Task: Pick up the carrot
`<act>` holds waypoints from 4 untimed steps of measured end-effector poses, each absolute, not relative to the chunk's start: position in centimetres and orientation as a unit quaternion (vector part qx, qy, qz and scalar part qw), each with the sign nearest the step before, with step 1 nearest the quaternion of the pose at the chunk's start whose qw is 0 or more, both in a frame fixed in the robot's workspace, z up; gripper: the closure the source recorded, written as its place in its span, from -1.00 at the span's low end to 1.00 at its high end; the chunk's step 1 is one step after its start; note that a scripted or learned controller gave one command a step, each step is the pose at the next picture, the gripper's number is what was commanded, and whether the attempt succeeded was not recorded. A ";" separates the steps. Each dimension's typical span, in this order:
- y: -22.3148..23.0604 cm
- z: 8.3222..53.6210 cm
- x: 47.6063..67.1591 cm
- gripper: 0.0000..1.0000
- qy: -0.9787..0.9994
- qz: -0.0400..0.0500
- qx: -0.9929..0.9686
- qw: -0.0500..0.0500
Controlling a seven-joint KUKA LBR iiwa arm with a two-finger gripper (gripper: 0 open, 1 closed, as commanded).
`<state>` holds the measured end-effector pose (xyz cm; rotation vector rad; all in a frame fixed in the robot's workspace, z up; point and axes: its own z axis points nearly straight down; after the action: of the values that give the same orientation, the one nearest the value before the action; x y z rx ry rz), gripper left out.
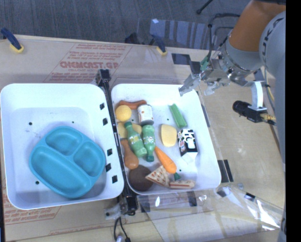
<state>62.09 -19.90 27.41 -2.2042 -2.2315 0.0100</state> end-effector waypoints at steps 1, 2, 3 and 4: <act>-15.5 10.7 57.3 -1.00 -0.743 -0.002 -0.669 -0.001; -17.3 9.1 51.4 -1.00 -0.851 0.002 -0.525 0.004; -17.2 10.2 51.6 1.00 -0.854 0.002 -0.521 0.004; -12.2 9.1 53.1 1.00 -0.774 0.002 -0.634 0.001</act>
<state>53.07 -12.21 9.13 -1.9890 -2.4284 0.0066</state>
